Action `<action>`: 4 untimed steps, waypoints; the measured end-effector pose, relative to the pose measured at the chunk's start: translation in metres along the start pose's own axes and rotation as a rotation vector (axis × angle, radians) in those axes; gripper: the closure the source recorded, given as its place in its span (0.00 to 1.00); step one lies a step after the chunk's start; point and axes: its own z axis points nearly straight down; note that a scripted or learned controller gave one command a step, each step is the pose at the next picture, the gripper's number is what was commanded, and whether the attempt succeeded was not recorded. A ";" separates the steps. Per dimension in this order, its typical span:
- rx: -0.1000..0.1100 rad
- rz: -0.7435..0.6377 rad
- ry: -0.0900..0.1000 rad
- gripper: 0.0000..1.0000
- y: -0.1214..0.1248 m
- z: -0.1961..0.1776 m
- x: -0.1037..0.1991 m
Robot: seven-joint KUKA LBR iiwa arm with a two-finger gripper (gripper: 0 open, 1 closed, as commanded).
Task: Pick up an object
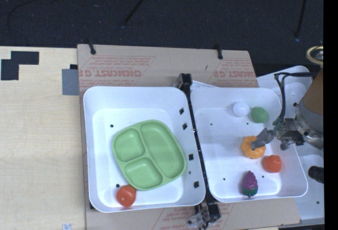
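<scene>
1. Camera view looks down at a slant on a pale wooden bench (pixel 37 134) that fills the left of the frame; a sheet of brown cardboard (pixel 158 68) with reversed red print lies under the two bins, and the upper part of the frame is dark floor with cables.
2. We see the arm (pixel 317 105) only in part at the right edge, its orange band cut off by the frame. The gripper (pixel 269 138) is small and partly blurred; one finger (pixel 260 142) reaches down-left onto the orange object, and we cannot tell whether the jaws are wide or narrow, nor whether anything sits between them.
3. The left bin (pixel 95 118) holds a green divided plate (pixel 149 154) with three compartments, lying slightly turned in the middle, and a red tomato-like ball (pixel 126 195) in the lower left corner, just beside the plate's edge.
4. The right bin (pixel 222 118) holds five small things. A white ball (pixel 241 109) and a green ball (pixel 259 114) sit near each other in the upper right. The orange object (pixel 252 149) lies at middle right, touching the finger. A red ball (pixel 272 163) sits just to its lower right, and a purple object (pixel 249 183) stands near the lower edge.
</scene>
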 end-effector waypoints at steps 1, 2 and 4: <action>-0.014 -0.003 -0.003 0.00 0.003 -0.007 0.000; -0.007 -0.004 0.000 0.00 0.006 0.053 0.009; -0.010 0.001 -0.001 1.00 0.006 0.094 0.009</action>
